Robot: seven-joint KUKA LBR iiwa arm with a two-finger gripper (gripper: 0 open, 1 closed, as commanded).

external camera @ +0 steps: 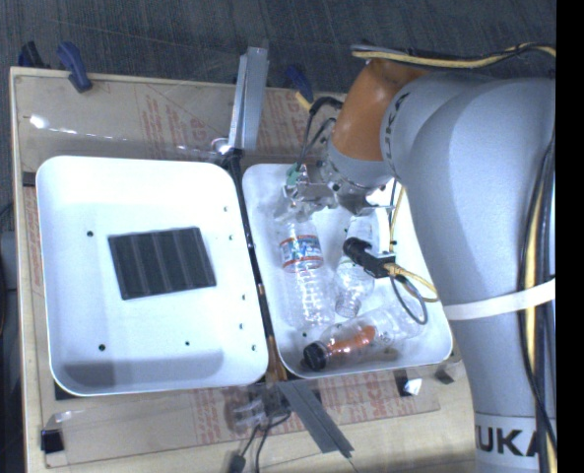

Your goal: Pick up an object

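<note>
The claw [306, 193] hangs over the clear plastic bottle [305, 274]; its grip I cannot tell. Best descend squarely across the bottle's middle.

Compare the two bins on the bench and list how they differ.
The left bin holds one thing, a flat dark ribbed pad; the right bin holds clear plastic bottles lying down. The left bin looks wider than the right bin. The arm's gripper is over the right bin, not the left bin. Both are shallow and white.
</note>
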